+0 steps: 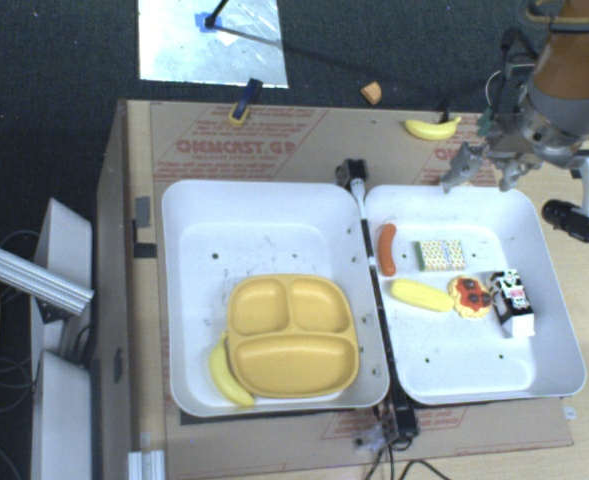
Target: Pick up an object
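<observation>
The gripper hangs above the far rim of the right bin, its two fingers spread apart with nothing between them. The grey arm with its orange band rises behind it toward the upper right corner.

Just beyond the gripper, on the cardboard outside the bin, lies a small yellow banana. Further in the same direction sits a small orange block.

Below the gripper, inside the right bin, rest the candidate objects, all well apart from the fingers: a checkered block nearest, a red-orange sausage to its left by the dividing wall, a second yellow banana, a round pizza slice touching that banana's end, and a black-and-white milk carton just beside the pizza.

Farther left, the left bin holds a yellow divided plate, with a third banana tucked against its near-left edge.

A blue-and-yellow clip lies on the cardboard beyond the left bin.
</observation>
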### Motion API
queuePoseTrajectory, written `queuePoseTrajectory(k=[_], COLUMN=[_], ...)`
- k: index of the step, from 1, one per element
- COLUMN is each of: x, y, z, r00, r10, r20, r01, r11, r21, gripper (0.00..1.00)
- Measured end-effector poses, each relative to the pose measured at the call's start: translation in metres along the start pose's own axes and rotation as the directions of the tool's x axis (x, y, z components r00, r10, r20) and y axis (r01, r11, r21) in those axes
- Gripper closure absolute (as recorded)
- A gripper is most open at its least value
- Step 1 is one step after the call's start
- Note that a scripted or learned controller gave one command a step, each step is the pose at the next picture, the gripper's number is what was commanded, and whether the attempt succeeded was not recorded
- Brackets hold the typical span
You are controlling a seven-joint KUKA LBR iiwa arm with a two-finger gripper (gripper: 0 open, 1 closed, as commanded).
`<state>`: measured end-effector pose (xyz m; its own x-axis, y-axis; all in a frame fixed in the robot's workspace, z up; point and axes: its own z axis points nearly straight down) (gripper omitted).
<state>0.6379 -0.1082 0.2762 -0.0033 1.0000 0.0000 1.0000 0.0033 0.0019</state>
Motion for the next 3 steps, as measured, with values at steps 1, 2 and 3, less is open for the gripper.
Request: queuePoseTrajectory(k=[1,2,3], x=[-0.034,-0.089,-0.1], y=[-0.071,-0.101,-0.13], z=[0.094,0.17,0.175], r00=[1.0,1.0,1.0], r10=[0.003,0.001,0.001], r20=[0.0,0.006,0.018], r01=[-0.003,-0.001,-0.001], r11=[1.0,1.0,0.999], r21=[0.003,-0.013,-0.032], gripper=[0.0,0.0,0.0])
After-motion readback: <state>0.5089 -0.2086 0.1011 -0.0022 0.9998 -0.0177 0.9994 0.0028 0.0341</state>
